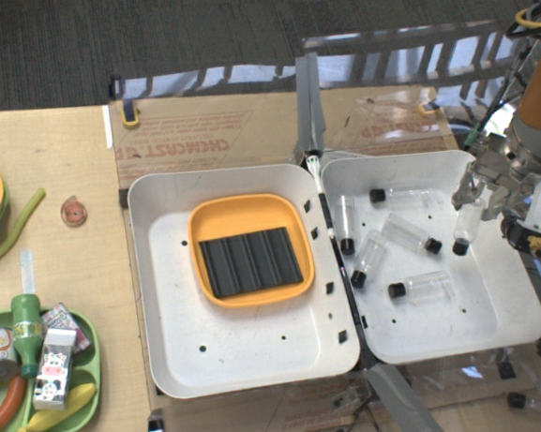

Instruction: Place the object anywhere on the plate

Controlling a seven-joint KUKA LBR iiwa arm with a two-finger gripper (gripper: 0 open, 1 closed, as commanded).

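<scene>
reading the cardboard (pixel 188 138) behind the bins, you see mirrored red print, hard to decipher. your tool (pixel 472 204) pinches a clear black-capped vial (pixel 461 233) upright over the right bin (pixel 450 331); orange plate (pixel 247 220) sits in the left bin (pixel 174 350).

I can read one thing: red print on the cardboard sheet (pixel 209 136) behind the bins, upside down, apparently "CHEMCAST"; the rest is illegible.
</scene>
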